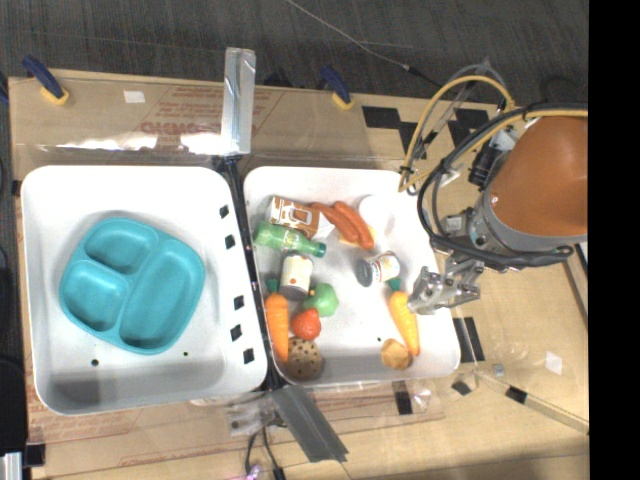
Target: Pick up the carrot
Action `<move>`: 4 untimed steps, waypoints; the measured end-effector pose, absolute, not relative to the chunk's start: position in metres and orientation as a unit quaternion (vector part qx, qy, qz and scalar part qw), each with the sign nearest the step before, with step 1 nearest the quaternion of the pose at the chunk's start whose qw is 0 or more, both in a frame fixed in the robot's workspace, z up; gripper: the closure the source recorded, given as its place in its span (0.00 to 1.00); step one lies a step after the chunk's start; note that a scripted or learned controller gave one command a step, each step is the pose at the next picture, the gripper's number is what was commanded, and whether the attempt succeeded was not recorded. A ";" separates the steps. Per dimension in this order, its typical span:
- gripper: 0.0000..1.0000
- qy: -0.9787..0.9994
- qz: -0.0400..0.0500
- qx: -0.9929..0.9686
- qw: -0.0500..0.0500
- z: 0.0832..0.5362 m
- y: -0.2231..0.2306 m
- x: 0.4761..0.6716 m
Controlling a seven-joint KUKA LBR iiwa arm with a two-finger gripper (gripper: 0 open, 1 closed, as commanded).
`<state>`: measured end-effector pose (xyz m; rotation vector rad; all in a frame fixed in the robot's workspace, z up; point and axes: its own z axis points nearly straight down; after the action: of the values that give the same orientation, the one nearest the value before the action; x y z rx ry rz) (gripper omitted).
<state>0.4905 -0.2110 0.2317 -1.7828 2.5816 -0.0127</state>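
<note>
1. The arm (530, 183) reaches in from 3 o'clock, its orange band over the desk (520, 368) just outside the right bin (345, 180)
2. The tool (437, 290) hangs at the right bin's 3 o'clock rim; whether it is open or closed cannot be told, and nothing shows in its grip
3. A carrot (403, 320) lies inside that bin just at 8 o'clock of the tool, tilted, its thin end toward a brownish piece (396, 353) at the 5 o'clock corner
4. A second carrot (277, 323) lies along the bin's 9 o'clock wall, beside a red tomato (306, 324) and a green piece (323, 299)
5. Near 12 o'clock sit a green bottle (288, 239), a small box (292, 214) and orange-red sausages (345, 222); a small can (381, 267) stands near the middle
6. The left bin (60, 193) holds a teal divided plate (133, 282)
</note>
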 end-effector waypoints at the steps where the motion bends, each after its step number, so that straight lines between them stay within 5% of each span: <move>1: 1.00 0.778 0.001 -0.628 0.000 0.092 -0.184 0.501; 2: 1.00 0.755 -0.004 -0.656 0.002 0.230 -0.190 0.540; 3: 1.00 0.615 0.003 -0.789 -0.001 0.169 -0.209 0.494; 4: 1.00 0.631 0.003 -0.776 0.000 0.153 -0.176 0.476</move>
<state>0.4764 -0.1758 0.1533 -2.4379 1.9810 0.0094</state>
